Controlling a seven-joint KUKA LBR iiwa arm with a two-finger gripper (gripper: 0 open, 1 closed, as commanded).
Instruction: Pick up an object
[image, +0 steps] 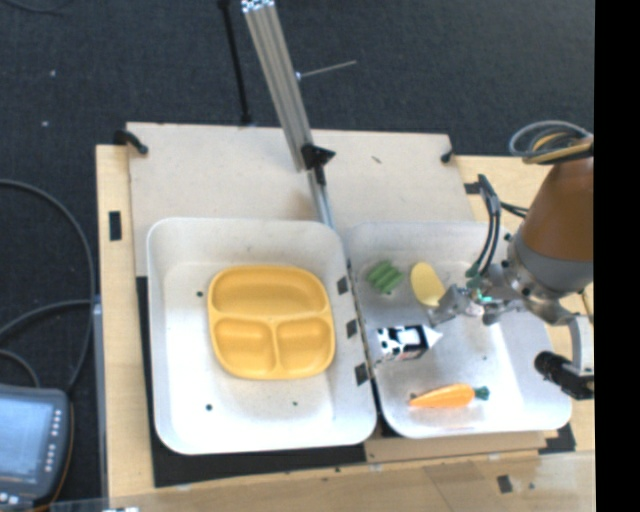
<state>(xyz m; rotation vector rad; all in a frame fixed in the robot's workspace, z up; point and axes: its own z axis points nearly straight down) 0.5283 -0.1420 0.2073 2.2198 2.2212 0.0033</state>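
The right bin (520, 385) holds a green ridged piece (383, 277), a pale yellow oval piece (427, 284), a black-and-white cow-patterned toy (403, 342) and an orange carrot with a green top (446, 397). My gripper (450, 304) hangs low over the middle of this bin, just right of the yellow piece and above the cow toy's right end. Nothing shows between its fingers.
The left bin (180, 250) bears a yellow divided plate (270, 320). A slanted aluminium post (285, 90) rises behind the seam between the bins. The arm's orange and grey body (560, 225) covers the right bin's far right side.
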